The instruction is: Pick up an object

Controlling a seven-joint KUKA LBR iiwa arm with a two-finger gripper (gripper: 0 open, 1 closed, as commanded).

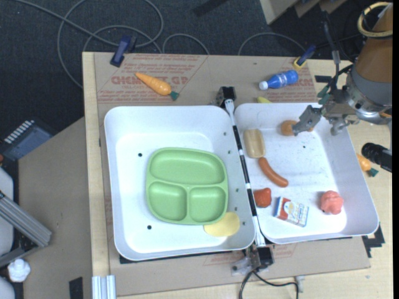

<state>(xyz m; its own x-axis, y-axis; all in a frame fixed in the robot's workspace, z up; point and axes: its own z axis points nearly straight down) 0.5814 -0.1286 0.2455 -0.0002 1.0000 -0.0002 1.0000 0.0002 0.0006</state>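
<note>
My gripper (322, 122) hangs over the far right part of the right bin (349, 167), open, with nothing between its fingers. Its left finger (305, 119) stands just right of a small orange-brown lump (287, 128); I cannot tell if they touch. In the same bin lie a tan bread slice (254, 143), an orange sausage (273, 171), a red piece (262, 197), a small printed box (291, 211) and a pink-red ball (331, 202).
The left bin (124, 142) holds a green divided plate (186, 184) and a yellow piece (222, 225) at its near edge. Behind the bins on the cardboard lie a toy carrot (156, 83) and a blue bottle (280, 80). A small orange thing (365, 162) sits outside the right bin's right rim.
</note>
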